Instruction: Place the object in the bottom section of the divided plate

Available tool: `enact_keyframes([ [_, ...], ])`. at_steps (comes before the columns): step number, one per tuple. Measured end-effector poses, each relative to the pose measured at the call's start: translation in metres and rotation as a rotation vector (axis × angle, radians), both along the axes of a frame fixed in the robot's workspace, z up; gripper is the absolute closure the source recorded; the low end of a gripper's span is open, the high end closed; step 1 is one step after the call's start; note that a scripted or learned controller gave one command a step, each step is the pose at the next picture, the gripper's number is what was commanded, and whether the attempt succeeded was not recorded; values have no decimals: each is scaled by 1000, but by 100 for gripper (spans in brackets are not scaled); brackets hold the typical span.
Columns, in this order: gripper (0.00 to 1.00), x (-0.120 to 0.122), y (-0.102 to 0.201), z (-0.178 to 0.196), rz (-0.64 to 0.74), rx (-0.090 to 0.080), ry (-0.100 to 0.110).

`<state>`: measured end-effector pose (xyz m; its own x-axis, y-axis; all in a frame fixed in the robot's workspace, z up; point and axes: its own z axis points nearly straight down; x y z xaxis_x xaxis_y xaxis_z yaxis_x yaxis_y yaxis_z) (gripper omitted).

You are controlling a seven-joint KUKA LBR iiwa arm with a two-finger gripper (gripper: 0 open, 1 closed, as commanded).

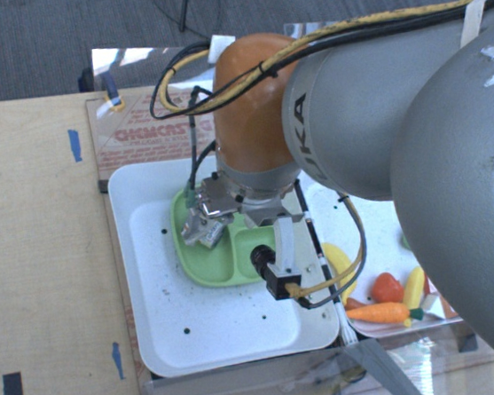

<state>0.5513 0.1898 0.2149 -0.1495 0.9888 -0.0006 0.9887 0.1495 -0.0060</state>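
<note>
The gripper (204, 229) hangs low over the green divided plate (204, 269) in the left white bin (157, 337), presumably to reach a section, though I cannot tell its fingers' state, nor which object is meant among the toy vegetables (386, 300) beside that plate.

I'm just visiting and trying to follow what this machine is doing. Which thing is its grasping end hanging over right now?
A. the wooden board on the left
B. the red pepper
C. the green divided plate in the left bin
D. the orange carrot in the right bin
C: the gripper sits above the green divided plate in the left bin, while the carrot lies off in the right bin.
</note>
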Motion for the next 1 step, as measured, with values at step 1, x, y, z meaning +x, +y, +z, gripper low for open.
enact_keyframes([
  [1,0,-34,24,-65,-492,-3,2],
])
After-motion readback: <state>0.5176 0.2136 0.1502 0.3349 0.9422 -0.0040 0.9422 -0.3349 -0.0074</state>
